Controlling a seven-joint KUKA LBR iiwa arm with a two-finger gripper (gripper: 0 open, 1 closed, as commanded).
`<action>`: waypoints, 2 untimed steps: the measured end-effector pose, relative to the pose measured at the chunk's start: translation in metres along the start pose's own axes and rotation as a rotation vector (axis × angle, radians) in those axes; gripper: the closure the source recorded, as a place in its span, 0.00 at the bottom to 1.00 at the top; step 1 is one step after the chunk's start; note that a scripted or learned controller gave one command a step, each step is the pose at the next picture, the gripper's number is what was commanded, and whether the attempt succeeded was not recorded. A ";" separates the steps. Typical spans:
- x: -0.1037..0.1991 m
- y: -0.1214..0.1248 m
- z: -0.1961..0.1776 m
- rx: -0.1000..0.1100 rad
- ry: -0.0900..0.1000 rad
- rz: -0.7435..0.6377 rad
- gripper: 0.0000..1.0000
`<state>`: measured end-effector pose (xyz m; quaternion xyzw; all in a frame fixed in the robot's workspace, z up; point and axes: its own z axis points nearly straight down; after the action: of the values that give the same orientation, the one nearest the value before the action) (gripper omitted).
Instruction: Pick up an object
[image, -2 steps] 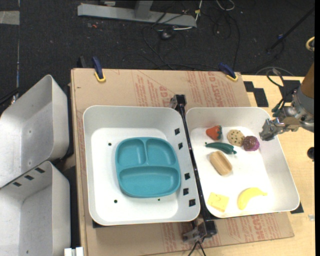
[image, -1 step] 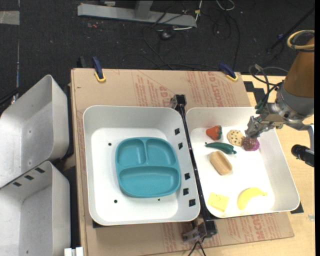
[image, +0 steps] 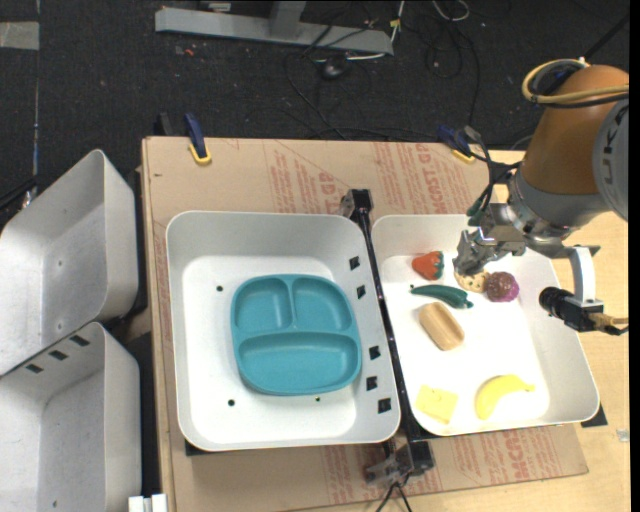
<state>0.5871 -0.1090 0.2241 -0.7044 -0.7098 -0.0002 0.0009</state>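
Gripper sits low in the back of the right bin, its tip over the bin floor between the red strawberry-like piece and the purple round piece. Whether the fingers stand apart or together cannot be told from this angle (dark linkage and wrist body cover the tip), and nothing is visibly caught between them. A small tan item lies just under the tip, touching or nearly so; contact unclear.

Candidates for the pick all lie in the right bin: green pepper-like piece just in front of the gripper, tan bread roll near the bin's middle, yellow banana and yellow cheese wedge toward the front edge, well apart from the tip. Judgement: objects are scattered loosely so that a blind descent has a fair chance of closing on something, and the cluster at the back is the densest spot.

Left bin holds a teal divided plate, flat, roughly centred, well apart from the arm; likely a drop-off spot, not part of this step.

Arm pose: orange band sits high at the right, wrist angled down and leftward into the bin, so approach is at a slant rather than plumb. Risk, as judged: tip may nudge the purple piece or the tan item aside instead of gripping
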 end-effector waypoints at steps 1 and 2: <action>0.053 0.012 0.009 0.000 -0.001 0.001 1.00; 0.108 0.013 0.002 -0.002 0.000 -0.001 1.00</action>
<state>0.5992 -0.0009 0.2225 -0.7042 -0.7100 -0.0008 0.0003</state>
